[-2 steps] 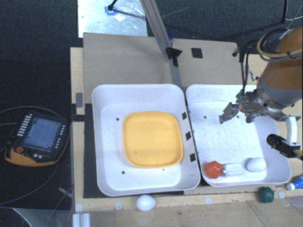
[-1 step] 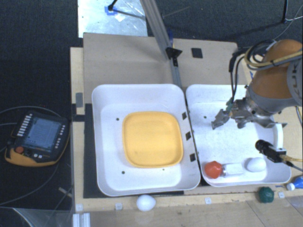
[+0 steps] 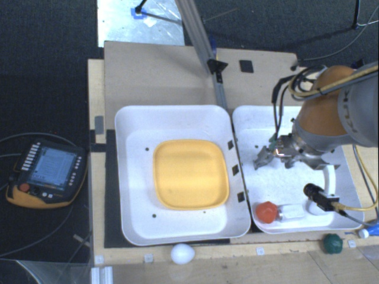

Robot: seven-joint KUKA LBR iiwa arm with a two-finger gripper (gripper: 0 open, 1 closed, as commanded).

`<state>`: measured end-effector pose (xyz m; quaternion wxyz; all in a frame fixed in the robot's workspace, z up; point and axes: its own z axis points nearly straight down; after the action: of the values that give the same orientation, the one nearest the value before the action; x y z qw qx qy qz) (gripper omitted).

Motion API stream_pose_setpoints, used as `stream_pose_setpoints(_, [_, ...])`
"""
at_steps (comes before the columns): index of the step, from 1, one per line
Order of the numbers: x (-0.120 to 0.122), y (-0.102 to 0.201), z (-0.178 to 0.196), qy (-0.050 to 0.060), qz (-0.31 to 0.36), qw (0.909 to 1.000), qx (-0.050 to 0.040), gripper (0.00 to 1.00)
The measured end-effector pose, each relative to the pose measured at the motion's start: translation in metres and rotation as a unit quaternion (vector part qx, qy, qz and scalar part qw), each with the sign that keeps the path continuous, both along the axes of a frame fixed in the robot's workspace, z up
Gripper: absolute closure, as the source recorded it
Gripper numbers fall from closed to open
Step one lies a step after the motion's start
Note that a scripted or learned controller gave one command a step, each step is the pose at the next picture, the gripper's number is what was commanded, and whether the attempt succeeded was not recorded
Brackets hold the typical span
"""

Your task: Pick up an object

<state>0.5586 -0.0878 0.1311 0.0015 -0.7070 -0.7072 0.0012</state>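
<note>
dark carpet surrounds a cardboard-topped bench [image 3: 160, 70] bearing two white bins [image 3: 133, 158]; gripper [image 3: 269, 155] state unclear.

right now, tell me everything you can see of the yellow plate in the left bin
The yellow plate is a rounded-square dish that looks like smooth matte plastic, with a raised rim and a slightly paler shallow well. It lies flat and right way up near the middle of the left bin, resting on the bin's white floor. Nothing lies on it and nothing else touches it; the gripper is over the right bin, away from it.
</note>
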Motion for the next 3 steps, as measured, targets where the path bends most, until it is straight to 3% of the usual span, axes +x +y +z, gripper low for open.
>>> stream_pose_setpoints(1, [-0.001, 0.0, -0.043, 0.0, 0.0, 1.0, -0.0001, 0.0])
stream_pose_setpoints(2, [0.001, 0.0, -0.03, -0.003, 0.0, 1.0, -0.0002, 1.0])
stream_pose_setpoints(3, [-0.007, 0.003, 0.025, -0.004, 0.0, 1.0, -0.0003, 1.0])
